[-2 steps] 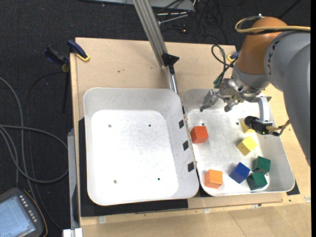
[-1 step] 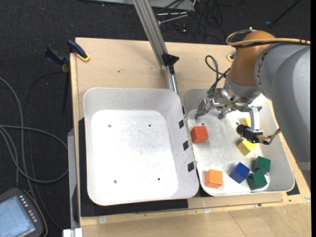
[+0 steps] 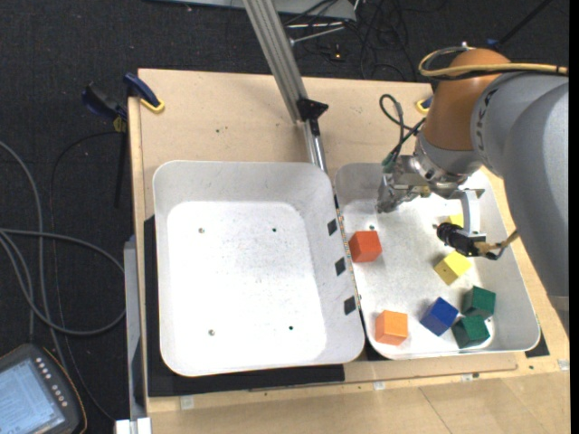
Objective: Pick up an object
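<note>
Meanwhile, gripper (image 3: 391, 197) hangs just above tilted orange cube (image 3: 365, 246)

— What sort of place are we looking at?
— A robotics lab, it seems. A grey industrial arm (image 3: 507, 116) is reaching over a plywood bench (image 3: 226, 116) carrying two white bins (image 3: 181, 188).
— Anything else pointing that way?
— Loose cables (image 3: 36, 242) are trailing across dark carpet, clamps (image 3: 136, 93) are gripping the bench edge, and a control pendant screen (image 3: 32, 396) is glowing nearby.
</note>
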### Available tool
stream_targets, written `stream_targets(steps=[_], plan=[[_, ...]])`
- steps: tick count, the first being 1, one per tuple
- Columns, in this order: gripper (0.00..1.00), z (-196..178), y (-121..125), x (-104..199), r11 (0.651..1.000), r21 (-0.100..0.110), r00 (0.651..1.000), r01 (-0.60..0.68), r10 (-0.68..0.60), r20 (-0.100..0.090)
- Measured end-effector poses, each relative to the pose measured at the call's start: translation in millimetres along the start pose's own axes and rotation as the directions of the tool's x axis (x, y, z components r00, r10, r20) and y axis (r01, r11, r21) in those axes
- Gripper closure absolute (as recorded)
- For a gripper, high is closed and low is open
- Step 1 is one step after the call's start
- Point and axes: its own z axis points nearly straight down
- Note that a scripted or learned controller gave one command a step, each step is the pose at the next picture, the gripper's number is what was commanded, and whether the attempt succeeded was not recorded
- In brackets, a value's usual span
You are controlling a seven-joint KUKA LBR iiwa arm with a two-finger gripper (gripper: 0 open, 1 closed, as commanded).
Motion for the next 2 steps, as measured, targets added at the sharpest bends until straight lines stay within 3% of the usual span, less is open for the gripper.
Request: stream_targets(steps=[2], plan=[[1.0,-107,-1,9,1.0,-0.004,1.0,0.001,-0.001,0.0]])
